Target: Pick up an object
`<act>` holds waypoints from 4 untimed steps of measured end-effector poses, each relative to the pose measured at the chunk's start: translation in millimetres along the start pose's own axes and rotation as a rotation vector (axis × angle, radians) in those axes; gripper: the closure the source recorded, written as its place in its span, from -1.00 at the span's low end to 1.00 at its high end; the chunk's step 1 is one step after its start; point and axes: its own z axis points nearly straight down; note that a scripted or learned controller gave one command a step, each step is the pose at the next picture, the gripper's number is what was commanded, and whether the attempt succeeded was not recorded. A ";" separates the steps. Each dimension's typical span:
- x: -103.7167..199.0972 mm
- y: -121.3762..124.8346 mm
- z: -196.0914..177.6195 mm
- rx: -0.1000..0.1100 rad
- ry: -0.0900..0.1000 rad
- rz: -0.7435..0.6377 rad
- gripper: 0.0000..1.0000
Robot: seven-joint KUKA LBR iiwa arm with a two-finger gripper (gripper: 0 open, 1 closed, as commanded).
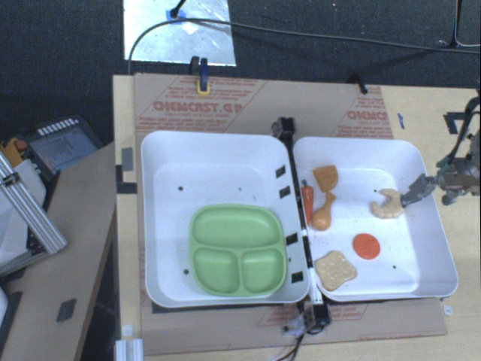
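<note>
The right bin (421,277) holds several toy foods. A pale beige curved piece (387,204) lies near its right wall. A red disc (366,246) sits below it, and a tan bread slice (335,270) lies at the front left. An orange wedge (325,177), a tan drumstick (323,212) and a red-orange stick (307,198) lie along the left wall. My gripper (413,192) reaches in over the bin's right wall, its tip just right of the beige piece and very close to it. Nothing is visibly held.
The left bin (173,164) carries a green divided plate (237,248) in its front half. A black divider with clips (289,186) runs between the two bins. Cardboard (225,104) lies under both, and cables cross the dark floor behind.
</note>
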 end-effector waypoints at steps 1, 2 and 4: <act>0.7 2.4 -6.6 -0.012 -0.003 -0.004 -1.00; 2.6 -6.1 49.5 -0.008 -0.001 -0.002 -1.00; 4.9 -13.2 160.2 -0.008 -0.001 -0.002 -1.00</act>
